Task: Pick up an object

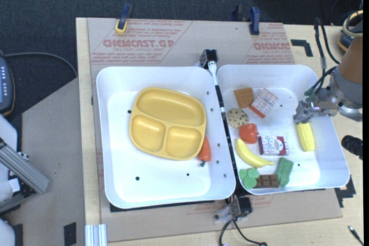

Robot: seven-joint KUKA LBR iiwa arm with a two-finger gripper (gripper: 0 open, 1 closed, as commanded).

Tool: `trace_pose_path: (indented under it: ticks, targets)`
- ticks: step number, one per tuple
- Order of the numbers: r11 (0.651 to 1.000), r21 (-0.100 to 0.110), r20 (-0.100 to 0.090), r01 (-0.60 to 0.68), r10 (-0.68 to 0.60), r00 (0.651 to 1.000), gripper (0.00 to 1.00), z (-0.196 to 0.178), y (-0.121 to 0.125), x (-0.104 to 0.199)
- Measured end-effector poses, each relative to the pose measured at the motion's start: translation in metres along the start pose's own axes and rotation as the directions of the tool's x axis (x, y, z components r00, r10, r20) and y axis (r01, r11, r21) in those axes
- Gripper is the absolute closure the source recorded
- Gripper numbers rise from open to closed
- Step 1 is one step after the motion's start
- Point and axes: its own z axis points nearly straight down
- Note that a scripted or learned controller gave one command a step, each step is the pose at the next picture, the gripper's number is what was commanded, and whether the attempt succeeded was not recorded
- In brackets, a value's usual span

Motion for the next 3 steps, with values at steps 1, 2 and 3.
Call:
trace_pose_path:
  ticks: [1, 2, 3]
  targets:
    - [1.0, -0.002, 0.001, 0.001, -0.001, 1.0, 1.0, -0.049, 0.002, -0.001]
    - [1.0, 0.001, -0.001, 0.004, -0.004, 1.0, 1.0, -0.046, 0.026, 0.055]
    - [1.0, 0.0, -0.001, 0.004, -0.004, 1.0, 1.0, -0.048, 0.064, 0.105]
